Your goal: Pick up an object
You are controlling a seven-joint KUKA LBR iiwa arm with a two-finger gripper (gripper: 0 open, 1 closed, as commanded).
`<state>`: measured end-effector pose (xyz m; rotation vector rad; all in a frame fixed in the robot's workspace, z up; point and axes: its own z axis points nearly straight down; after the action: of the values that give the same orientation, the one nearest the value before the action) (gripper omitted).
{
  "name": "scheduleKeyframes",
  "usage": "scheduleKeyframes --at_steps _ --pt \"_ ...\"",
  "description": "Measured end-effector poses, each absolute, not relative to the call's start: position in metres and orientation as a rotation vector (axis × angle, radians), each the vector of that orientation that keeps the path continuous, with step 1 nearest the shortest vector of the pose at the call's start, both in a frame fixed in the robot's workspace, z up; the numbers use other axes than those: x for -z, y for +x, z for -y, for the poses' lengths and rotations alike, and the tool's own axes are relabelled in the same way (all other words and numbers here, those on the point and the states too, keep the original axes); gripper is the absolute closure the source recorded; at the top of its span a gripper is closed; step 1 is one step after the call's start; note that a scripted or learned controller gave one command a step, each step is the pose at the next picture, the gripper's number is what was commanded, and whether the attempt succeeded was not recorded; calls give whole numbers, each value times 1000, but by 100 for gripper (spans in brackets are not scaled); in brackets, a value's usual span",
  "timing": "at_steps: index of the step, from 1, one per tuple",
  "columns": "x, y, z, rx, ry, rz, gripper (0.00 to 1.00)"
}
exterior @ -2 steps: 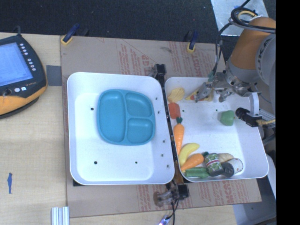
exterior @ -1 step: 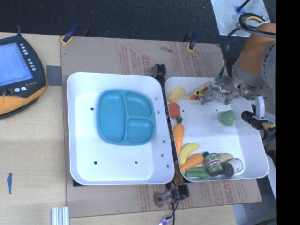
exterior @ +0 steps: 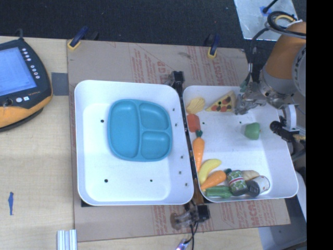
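Observation:
The right bin point(exterior: 276, 155) holds toy food: a pizza slice point(exterior: 221, 102) and a pale yellow shell-like piece point(exterior: 195, 105) at its far edge, a red piece point(exterior: 193, 122), a carrot point(exterior: 198, 149), a banana point(exterior: 208, 167), a second carrot point(exterior: 214, 179), a green vegetable point(exterior: 217, 191), a small bottle point(exterior: 240, 183) and a green round piece point(exterior: 253, 130). My gripper point(exterior: 242, 104) hangs low over the bin's far right part, just right of the pizza slice and above-left of the green round piece. Nothing shows between its fingers.
The left bin point(exterior: 88, 139) carries a blue divided plate point(exterior: 140, 129). A tablet-like pendant point(exterior: 21, 82) lies on the bench at far left. Clamps point(exterior: 77, 38) hold the cardboard underlay at its far edge. The arm's body point(exterior: 286, 61) fills the upper right.

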<state>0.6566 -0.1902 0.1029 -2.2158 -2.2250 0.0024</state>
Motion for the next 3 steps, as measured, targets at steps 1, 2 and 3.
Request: scheduleKeyframes --at_steps 1,2,3 --pt "-103 657 190 -3 -2215 2225 0" --pt "-92 656 134 -6 -2213 2225 0" --pt "-102 656 136 -9 -2210 2227 100"
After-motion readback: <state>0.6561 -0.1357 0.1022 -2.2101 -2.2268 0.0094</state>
